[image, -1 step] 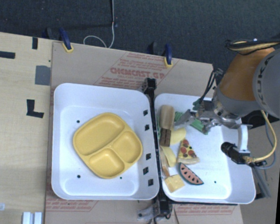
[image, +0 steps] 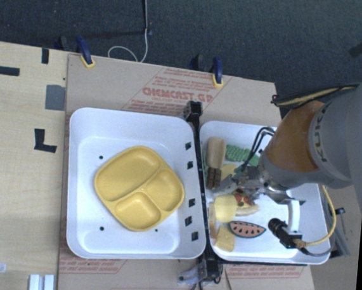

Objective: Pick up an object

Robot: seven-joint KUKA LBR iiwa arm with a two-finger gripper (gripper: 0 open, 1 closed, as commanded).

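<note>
Gripper [image: 245, 193] sits low in the right bin [image: 325, 206], over the toy clutter near its middle; can't tell its state, wrist blocks it. Nearest pick: pale yellow chunk [image: 224, 209], just below-left of gripper, blocky, no clear long axis. Watermelon slice [image: 247, 230] lies further down, long axis left-right. Left bin [image: 77, 163] holds a yellow divided plate [image: 139, 187].

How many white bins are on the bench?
2. The left white bin holds a yellow divided plate. The right white bin sits beside it, holding small toy foods, with the arm reaching down into it.
</note>
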